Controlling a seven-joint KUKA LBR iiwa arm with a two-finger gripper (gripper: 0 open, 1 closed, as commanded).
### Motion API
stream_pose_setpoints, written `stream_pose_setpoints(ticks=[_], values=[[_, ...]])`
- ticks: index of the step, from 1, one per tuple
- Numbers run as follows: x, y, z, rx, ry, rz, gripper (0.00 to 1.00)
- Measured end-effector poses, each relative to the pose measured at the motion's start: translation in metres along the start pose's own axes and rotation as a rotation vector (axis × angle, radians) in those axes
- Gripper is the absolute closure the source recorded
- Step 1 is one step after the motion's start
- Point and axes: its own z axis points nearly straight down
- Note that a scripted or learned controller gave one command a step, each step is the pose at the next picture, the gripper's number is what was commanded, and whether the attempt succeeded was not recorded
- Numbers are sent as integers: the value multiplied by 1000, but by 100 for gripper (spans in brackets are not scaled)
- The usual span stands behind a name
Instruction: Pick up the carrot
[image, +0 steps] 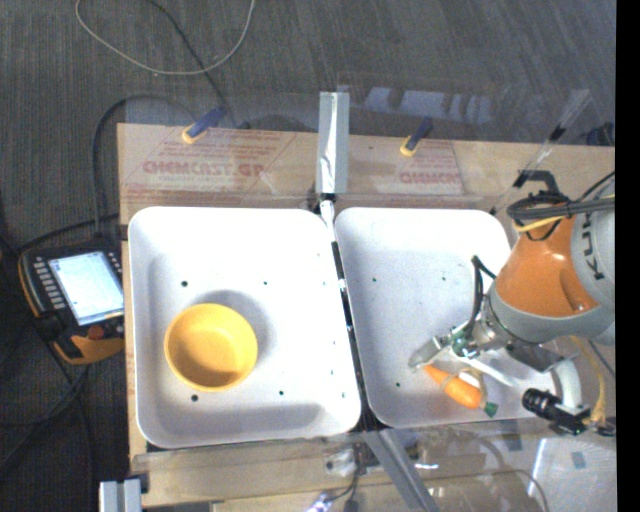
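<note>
right now the carrot (455, 386) lies in the right bin (400, 260), close to that bin's near wall and toward its arm-side corner, its length slanting along the floor with the greenish stub end pointing away from the divider between the bins. the gripper (440, 356) sits low over the same bin, just beside the carrot and seemingly touching or almost touching it on the side nearer the bin's middle. whether the claw is spread or closed cannot be told from this angle, since the metal parts blur together, and nothing shows the carrot caught in it.

judging by that, the step in hand is the approach and closing. to do it well, the tool should centre over the carrot's thick middle rather than its tapered tip, and line up across its length so it does not roll away. the near wall of the right bin leaves little room, so a straight descent seems safer. the yellow bowl (211, 345) in the left bin (160, 240) is well apart from the carrot and no obstacle.
</note>
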Motion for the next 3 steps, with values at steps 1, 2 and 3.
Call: stream_pose_setpoints(ticks=[1, 2, 3], values=[[-9, -2, 4, -3, -1, 82, 0], [1, 2, 8, -8, -15, 43, 0], [-3, -1, 0, 0, -1, 67, 0]])
